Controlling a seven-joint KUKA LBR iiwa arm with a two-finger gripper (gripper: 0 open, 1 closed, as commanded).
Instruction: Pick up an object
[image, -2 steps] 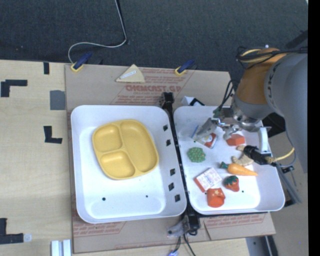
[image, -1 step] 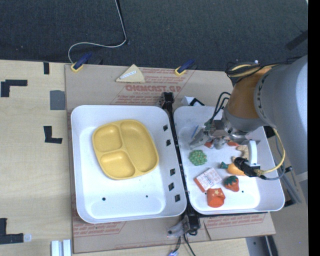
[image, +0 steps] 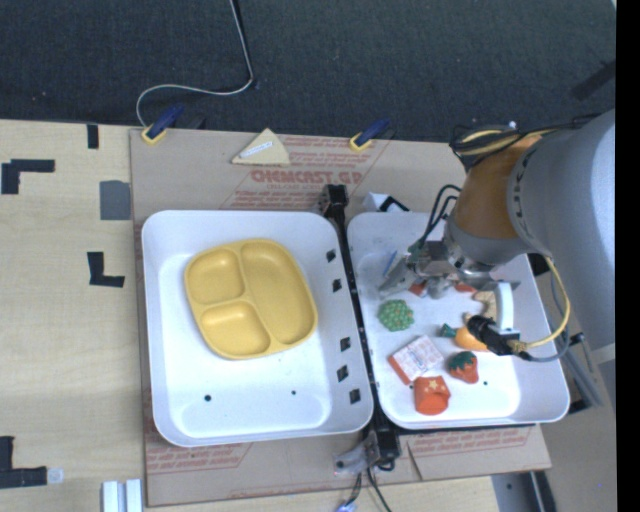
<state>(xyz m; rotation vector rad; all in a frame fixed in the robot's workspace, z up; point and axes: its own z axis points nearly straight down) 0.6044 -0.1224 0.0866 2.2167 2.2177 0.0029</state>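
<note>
My gripper (image: 402, 282) hangs low over the upper middle of the right bin (image: 535, 405), open, with nothing visible between its fingers. Just below it lies a green bumpy ball (image: 396, 315). Further down rest a white and red packet (image: 415, 357), a red-orange piece (image: 431, 395) and a small red fruit with a green top (image: 463, 367). An orange piece (image: 468, 337) lies to the right, beside the wrist cable. A small red bit (image: 465, 288) peeks out close under the wrist.
The left bin (image: 170, 400) holds a yellow three-part plate (image: 250, 297). A black divider with clips (image: 345, 300) runs between the bins. The arm's grey body and orange band (image: 490, 195) cover the right bin's upper right corner.
</note>
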